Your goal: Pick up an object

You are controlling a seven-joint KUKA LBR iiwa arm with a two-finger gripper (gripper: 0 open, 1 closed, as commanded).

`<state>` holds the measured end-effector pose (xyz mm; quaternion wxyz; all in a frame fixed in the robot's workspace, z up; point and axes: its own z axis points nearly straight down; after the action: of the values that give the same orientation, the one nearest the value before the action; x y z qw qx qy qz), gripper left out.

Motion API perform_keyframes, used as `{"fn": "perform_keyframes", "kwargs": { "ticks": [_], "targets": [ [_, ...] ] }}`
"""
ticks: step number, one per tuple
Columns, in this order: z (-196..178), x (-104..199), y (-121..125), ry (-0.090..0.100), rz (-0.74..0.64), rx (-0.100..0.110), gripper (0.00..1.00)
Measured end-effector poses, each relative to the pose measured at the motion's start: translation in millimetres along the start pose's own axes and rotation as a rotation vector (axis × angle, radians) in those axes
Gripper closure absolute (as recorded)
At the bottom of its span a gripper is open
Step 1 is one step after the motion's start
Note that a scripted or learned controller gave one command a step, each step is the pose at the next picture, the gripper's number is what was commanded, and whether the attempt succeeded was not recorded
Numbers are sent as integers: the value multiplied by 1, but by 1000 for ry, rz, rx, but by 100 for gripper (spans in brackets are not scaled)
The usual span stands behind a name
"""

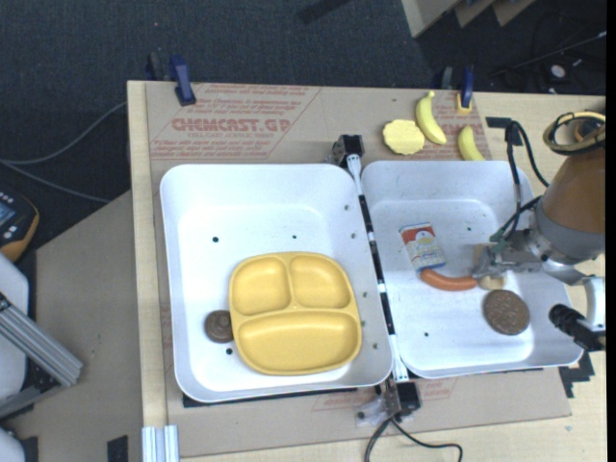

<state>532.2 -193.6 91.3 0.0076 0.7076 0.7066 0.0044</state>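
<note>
Yellow tray (292, 312), gripper (493, 269) beside sausage (449, 279)

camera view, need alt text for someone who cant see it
A grey and orange robot arm reaches from the right into the right white bin, its gripper beside a hot dog, near a small red and white carton and a brown disc. The left bin holds a yellow divided plate.

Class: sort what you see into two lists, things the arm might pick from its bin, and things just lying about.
In the gripper's bin: hot dog, small carton, brown disc.

Lying about: yellow divided plate, brown cookie, two bananas, yellow blob.
</note>
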Motion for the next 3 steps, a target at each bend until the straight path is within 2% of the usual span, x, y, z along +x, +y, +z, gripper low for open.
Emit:
{"fn": "perform_keyframes", "kwargs": {
  "ticks": [1,2,3],
  "targets": [
    [3,-17,70,-2,-4,3,0],
    [-9,-17,70,-4,-3,-1,100],
    [-74,40,37,7,-6,15,100]
  ]
}}
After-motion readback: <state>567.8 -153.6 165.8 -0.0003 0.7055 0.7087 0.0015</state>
